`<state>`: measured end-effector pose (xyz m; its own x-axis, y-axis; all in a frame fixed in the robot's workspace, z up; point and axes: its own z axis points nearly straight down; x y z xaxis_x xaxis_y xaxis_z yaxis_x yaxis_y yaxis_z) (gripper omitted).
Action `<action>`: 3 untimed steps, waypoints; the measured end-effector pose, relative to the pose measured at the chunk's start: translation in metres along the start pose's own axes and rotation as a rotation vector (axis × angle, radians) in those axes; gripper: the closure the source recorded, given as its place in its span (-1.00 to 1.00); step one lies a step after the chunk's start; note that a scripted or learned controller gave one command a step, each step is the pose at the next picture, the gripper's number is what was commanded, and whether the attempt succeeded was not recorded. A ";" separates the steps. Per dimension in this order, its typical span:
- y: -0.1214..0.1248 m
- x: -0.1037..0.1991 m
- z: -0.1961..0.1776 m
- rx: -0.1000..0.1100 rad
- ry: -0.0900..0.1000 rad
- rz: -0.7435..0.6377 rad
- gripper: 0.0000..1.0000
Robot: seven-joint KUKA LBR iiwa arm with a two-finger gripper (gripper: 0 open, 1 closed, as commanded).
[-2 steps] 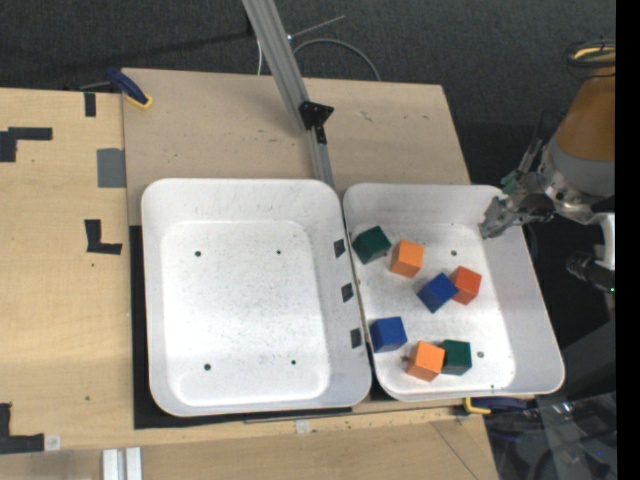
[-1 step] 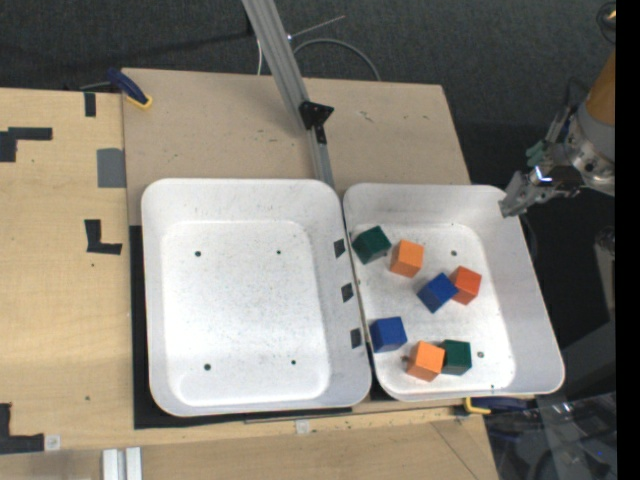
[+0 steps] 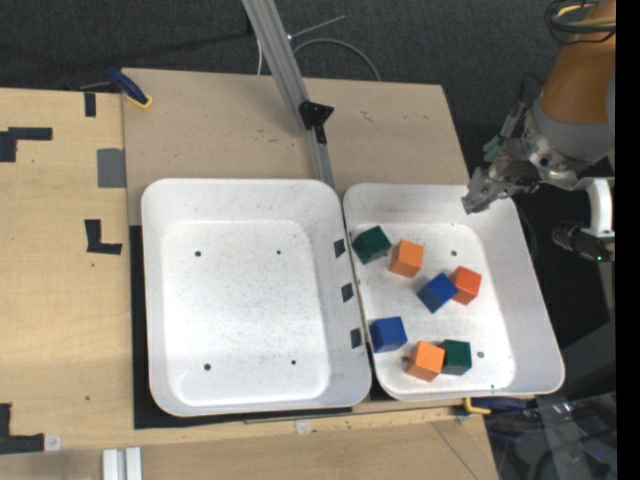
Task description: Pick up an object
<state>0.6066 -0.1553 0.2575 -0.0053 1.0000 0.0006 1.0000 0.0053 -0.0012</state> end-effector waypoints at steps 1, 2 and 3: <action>0.013 0.056 -0.004 -0.001 0.001 -0.001 1.00; 0.018 0.117 -0.001 0.000 0.001 -0.002 1.00; 0.023 0.169 0.018 0.002 0.000 -0.001 1.00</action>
<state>0.6289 0.0139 0.2394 -0.0061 1.0000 0.0006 1.0000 0.0061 -0.0034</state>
